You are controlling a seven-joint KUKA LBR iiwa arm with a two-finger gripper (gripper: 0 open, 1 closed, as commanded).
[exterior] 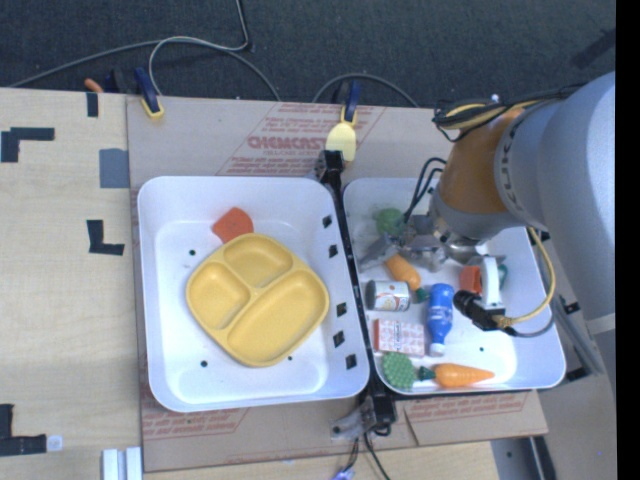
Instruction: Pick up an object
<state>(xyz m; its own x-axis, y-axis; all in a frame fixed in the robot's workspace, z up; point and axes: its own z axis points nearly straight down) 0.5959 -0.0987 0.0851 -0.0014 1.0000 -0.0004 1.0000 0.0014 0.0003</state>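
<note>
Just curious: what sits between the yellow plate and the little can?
The camera view shows the two bins' adjoining walls between the yellow plate and the can.

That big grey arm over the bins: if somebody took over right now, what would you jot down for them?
Gripper: low in the right bin, near its upper left corner, over a green item and a small orange piece. Whether its fingers are open or shut cannot be made out.
Right bin also has: small can, blue bottle, red-patterned packet, carrot.
Left bin: yellow divided plate, orange piece.
Done: arm lowered into the bin. Left: nothing visibly grasped or lifted yet.
</note>
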